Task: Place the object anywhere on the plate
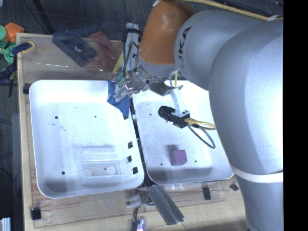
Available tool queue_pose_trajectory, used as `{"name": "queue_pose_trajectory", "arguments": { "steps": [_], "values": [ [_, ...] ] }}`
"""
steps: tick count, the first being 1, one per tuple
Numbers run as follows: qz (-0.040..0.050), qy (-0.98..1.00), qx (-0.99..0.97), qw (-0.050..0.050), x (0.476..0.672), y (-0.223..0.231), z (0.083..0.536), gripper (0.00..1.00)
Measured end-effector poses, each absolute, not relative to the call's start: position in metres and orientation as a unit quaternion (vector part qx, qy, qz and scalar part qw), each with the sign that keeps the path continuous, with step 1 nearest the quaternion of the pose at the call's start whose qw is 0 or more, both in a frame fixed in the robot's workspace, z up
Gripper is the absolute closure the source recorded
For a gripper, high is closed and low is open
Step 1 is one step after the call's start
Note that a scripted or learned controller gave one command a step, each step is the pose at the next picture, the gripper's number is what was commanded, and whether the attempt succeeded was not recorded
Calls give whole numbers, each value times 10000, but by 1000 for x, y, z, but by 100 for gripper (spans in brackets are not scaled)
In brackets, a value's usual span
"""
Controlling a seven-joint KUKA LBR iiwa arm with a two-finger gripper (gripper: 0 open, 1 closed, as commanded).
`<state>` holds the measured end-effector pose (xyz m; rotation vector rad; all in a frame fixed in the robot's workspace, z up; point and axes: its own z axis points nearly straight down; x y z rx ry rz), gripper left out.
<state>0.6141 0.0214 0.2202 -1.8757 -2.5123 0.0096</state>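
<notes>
My gripper hangs over the back end of the divider between the two white bins. A floppy blue object dangles from its fingertips, and the fingers are shut on its upper edge. The blue piece droops over the left bin's right rim. A clear, see-through plate lies in the front middle of the left bin, well forward and left of the gripper. The orange band and grey arm cover the back of the right bin.
A purple cube sits in the front of the right bin. A black plug with a yellow cable hangs off the wrist above that bin. Dark clutter lies on the bench behind the left bin.
</notes>
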Motion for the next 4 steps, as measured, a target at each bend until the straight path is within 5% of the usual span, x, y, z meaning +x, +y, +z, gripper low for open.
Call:
{"name": "queue_pose_trajectory", "arguments": {
  "steps": [1,2,3,4],
  "values": [
    [16,-8361,-5486,14,552,78,283,100],
    [26,-8589,-5121,31,573,27,263,100],
    [21,-8685,-4957,18,526,108,263,100],
    [31,-8007,-5991,19,603,81,189,100]
  ]
}}
